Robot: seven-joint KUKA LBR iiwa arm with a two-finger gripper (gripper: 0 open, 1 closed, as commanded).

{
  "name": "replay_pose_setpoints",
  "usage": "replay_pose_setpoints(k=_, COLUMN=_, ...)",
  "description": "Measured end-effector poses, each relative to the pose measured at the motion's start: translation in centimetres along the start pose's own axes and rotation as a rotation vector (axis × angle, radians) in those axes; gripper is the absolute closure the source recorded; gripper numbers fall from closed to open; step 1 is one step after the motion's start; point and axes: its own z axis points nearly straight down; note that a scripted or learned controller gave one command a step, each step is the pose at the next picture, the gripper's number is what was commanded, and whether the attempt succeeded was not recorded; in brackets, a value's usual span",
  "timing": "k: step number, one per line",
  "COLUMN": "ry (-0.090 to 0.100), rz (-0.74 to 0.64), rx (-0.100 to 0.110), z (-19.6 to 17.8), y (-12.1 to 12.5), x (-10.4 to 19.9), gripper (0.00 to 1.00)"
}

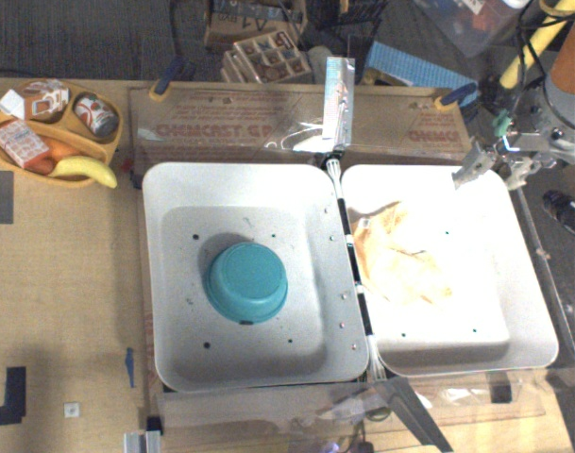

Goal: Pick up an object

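Wooden bench under me, clutter behind. The left bin holds a teal bowl, upside down, near its middle. The right bin shows orange stains. My gripper hangs over its far right corner, jaws apart

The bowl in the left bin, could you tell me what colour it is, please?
Teal, a plain blue-green; the bowl shows best in the camera view.
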Motion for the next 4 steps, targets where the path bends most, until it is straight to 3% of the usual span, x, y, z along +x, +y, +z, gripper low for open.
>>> replay_pose_setpoints(k=1, ry=-0.001, rz=-0.086, rx=0.0, z=12.1, y=-2.9, x=3.2, gripper=0.0)
replay_pose_setpoints(k=2, ry=-0.002, rz=-0.202, rx=-0.008, z=18.4, y=-0.4, x=4.4, gripper=0.0)
replay_pose_setpoints(k=3, ry=-0.005, rz=-0.241, rx=-0.008, z=18.5, y=5.8, x=5.8, gripper=0.0)
replay_pose_setpoints(k=4, ry=-0.004, rz=-0.242, rx=-0.012, z=17.3, y=5.9, x=5.8, gripper=1.0)
